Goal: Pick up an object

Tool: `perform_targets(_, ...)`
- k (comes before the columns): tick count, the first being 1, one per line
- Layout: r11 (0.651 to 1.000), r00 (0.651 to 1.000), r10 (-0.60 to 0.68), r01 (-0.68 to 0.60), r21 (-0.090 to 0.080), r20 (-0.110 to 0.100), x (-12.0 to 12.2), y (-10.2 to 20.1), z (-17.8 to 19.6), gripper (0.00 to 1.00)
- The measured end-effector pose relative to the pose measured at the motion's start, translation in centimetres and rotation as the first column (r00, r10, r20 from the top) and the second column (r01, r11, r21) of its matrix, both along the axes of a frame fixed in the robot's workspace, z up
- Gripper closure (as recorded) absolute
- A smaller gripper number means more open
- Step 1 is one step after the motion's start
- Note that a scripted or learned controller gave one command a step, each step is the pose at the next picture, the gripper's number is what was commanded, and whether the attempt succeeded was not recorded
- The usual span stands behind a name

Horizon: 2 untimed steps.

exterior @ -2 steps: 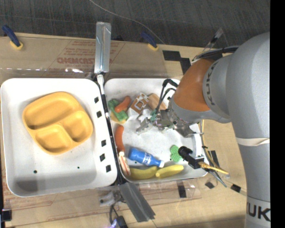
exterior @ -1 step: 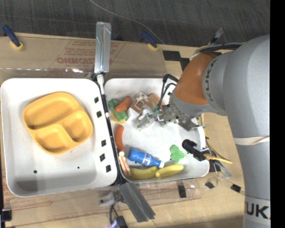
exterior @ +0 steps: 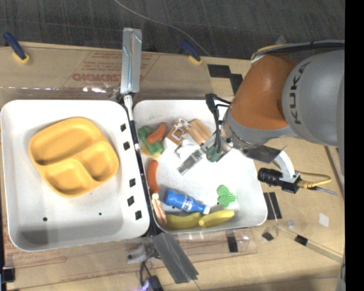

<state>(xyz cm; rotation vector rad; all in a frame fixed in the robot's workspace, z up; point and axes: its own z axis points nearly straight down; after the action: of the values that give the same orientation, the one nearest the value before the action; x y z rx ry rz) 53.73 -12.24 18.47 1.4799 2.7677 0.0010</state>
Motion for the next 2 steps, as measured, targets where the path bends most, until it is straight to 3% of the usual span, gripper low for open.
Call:
perform_targets(1, 0.996, 0.996, -0.093, 0.093, -0.001, -0.003, 6.3, 1.0, -9.3, 0.00)
perform_targets(2, 0.968, 0.968, -0.250, 0.250, 0.000, -0.003, 12.0, 2.1, -9.2, 0.00)
